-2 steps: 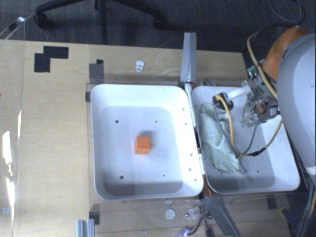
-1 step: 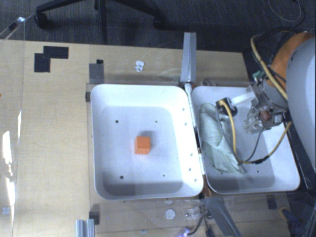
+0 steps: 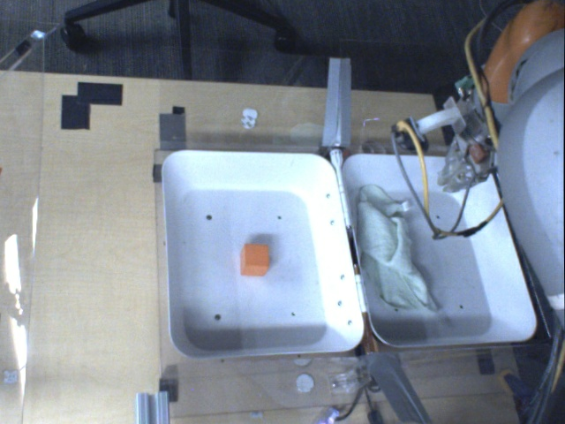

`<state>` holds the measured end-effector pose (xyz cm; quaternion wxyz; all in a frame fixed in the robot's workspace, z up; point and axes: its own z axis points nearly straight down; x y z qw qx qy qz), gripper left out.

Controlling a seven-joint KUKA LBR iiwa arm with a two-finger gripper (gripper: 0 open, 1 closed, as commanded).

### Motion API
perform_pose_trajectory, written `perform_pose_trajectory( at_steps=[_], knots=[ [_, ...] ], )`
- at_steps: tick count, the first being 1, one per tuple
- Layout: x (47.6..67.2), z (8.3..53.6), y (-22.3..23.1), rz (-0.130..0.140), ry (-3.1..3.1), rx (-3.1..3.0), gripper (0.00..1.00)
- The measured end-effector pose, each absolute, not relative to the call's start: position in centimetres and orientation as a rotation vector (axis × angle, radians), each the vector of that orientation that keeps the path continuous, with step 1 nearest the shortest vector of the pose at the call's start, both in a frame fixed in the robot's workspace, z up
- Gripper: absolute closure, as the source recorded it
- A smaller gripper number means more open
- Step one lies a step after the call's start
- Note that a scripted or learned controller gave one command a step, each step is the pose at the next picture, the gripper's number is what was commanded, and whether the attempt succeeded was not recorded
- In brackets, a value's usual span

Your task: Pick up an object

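Jaws point(image 3: 461, 168): state cannot tell, poised over right bin point(image 3: 508, 325) upper edge. Cloth point(image 3: 388, 254) lies just below-left, long axis running down bin. Cube point(image 3: 255, 260) well apart, left bin point(image 3: 177, 237).

Orange cube point(image 3: 255, 260) mid left bin; pale cloth(?) point(image 3: 391, 253) right.

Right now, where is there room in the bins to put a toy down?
The left bin has bare floor all around the orange cube. The right bin is crowded along its left side by the pale cloth, with cables hanging above; its right floor is bare.
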<state>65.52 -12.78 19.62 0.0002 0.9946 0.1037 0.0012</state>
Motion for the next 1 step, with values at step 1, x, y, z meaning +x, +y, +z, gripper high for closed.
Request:
perform_pose_trajectory(
  at_steps=[1],
  knots=[
    [65.93,21.04,-12.72,0.003,0.326,3.125,1.00]
  ],
)
